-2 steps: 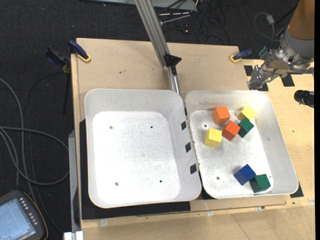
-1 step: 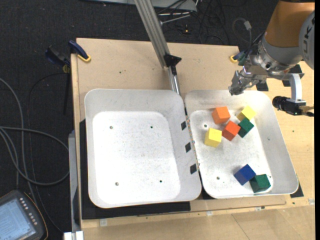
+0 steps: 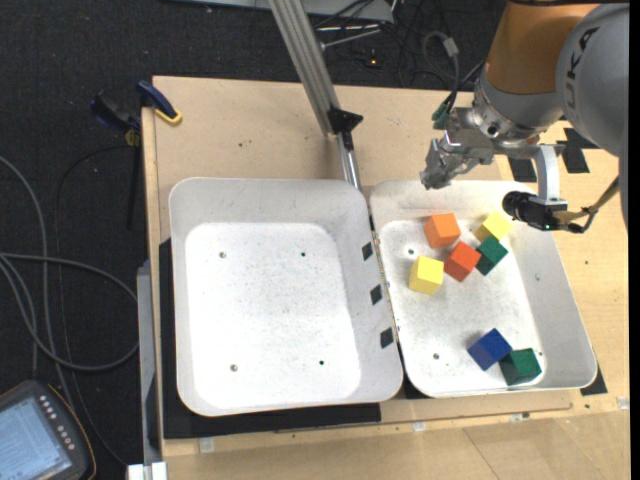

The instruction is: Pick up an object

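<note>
Gripper [image 3: 437,173] is poised above far rim of right bin [image 3: 570,313]; open/shut can't be told, nothing seen held. Approach step judged. Orange block [image 3: 442,230] lies just below; descent w/ alignment is needed.

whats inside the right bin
Seven blocks lie in the right bin: two orange, two yellow, two green and one blue. The cluster's green block is partly hidden by its neighbours.

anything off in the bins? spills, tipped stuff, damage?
Nothing stands out. The seven blocks all lie inside the right bin: five clustered near its top, the blue block and a green block touching near its bottom edge. The gripper hangs over that bin's top left corner.
</note>
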